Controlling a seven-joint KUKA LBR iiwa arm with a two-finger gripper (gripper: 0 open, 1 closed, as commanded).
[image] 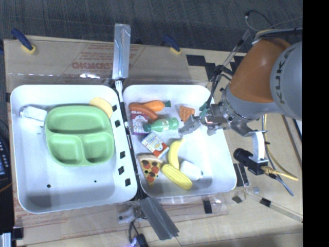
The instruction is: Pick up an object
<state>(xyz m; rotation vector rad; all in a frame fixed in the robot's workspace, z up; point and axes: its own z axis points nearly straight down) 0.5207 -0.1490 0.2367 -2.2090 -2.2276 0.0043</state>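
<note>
The right bin [222,164] holds an orange carrot [149,107], an orange wedge [186,112], a green bottle [163,124], a red packet [139,123], a small box [154,144], a banana [175,153], a corn cob [177,176], a pizza slice [149,168] and a white cup [191,170]. My gripper [192,124] hangs low over the bin's upper right part, just below the orange wedge and right of the green bottle. I see nothing gripped in it.
The left bin [31,189] carries a green divided tray [79,134], a yellow piece [102,106] at the tray's upper right and a white block [33,113] at its upper left. A metal divider [121,50] stands between the bins at the back.
</note>
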